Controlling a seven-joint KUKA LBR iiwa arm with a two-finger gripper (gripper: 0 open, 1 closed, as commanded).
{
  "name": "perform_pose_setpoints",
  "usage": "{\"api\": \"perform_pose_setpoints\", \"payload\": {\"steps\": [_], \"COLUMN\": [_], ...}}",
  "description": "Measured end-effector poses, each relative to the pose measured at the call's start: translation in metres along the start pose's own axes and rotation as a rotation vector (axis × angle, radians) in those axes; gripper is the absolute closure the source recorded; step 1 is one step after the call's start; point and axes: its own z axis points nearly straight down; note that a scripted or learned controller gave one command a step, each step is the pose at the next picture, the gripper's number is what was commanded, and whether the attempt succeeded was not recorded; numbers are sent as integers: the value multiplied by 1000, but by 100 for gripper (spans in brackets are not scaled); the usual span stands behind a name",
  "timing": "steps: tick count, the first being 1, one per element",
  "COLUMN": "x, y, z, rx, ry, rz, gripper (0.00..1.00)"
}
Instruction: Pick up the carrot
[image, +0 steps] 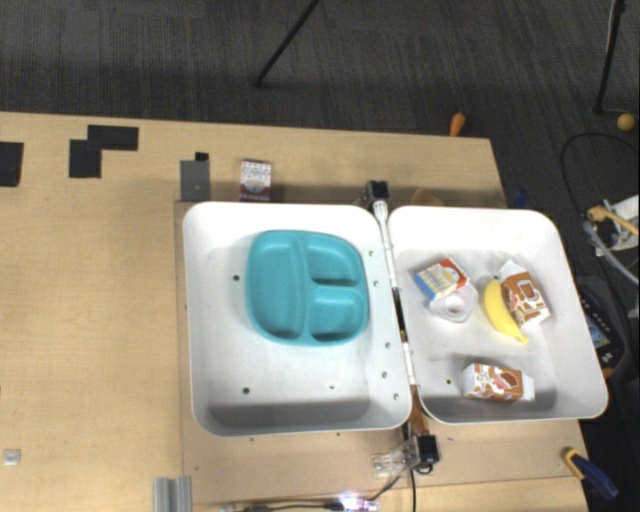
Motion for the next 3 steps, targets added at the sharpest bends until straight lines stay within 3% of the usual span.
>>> {"api": "perform_pose_setpoints", "payload": {"steps": [3], "x": [0], "y": [0], "z": [0], "rx": [0], "ry": [0], "rz": [0], "gripper": [0]}}
